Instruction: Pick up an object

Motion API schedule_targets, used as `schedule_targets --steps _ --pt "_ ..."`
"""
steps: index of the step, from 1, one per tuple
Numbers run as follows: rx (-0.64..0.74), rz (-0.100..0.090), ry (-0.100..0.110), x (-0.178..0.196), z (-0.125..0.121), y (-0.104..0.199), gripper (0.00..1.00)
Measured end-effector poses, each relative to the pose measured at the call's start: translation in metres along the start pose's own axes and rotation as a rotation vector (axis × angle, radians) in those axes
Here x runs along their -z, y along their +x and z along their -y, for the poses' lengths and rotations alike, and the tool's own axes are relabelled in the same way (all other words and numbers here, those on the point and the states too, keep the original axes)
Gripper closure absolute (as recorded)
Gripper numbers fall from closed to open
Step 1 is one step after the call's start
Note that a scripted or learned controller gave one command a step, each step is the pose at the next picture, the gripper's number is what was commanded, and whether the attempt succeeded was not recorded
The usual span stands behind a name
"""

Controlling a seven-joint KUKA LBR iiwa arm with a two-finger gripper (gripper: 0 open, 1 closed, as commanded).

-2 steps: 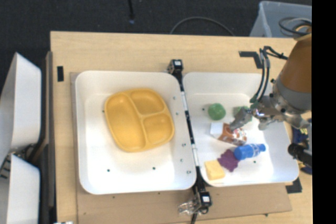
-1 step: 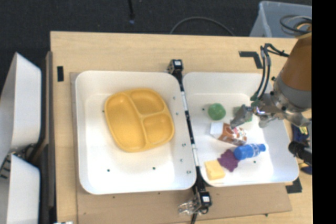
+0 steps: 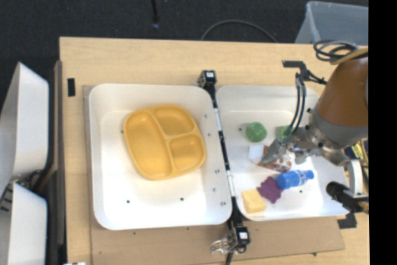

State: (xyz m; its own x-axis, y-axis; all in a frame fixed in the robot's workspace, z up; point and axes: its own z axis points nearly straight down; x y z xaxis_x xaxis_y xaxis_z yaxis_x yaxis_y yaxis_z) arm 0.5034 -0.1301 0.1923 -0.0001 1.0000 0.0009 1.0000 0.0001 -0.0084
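My arm (image 3: 345, 102) enters from the right, with the orange band above the grey wrist, and angles down and left into the right bin (image 3: 236, 102). My gripper (image 3: 277, 153) is low over the middle of that bin, at a crumpled packet (image 3: 280, 161). Its state cannot be determined; the tip merges with the packet.

Right bin contents:
- Green ball (image 3: 255, 131), up and left of the gripper, apart from it.
- White block (image 3: 257, 151), just left of the packet.
- Blue bottle (image 3: 294, 179), lying on its side below the packet.
- Purple piece (image 3: 270, 189), touching the bottle's left end.
- Yellow block (image 3: 253, 201), near the front wall.

The left bin (image 3: 99, 133) holds a yellow tray (image 3: 164, 141) with three compartments.
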Motion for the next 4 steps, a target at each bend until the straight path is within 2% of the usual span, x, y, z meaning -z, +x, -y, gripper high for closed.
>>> schedule_targets --steps 1,2,3,4 --pt "-0.001 0.0 0.0 -0.047 0.001 -0.005 0.0" --pt "-0.003 0.004 -0.01 -0.093 -0.002 -0.009 0.0" --pt "-0.007 -0.004 -0.003 -0.086 -0.001 -0.007 1.0" --pt "0.003 0.002 -0.01 -0.027 0.002 -0.008 1.0"
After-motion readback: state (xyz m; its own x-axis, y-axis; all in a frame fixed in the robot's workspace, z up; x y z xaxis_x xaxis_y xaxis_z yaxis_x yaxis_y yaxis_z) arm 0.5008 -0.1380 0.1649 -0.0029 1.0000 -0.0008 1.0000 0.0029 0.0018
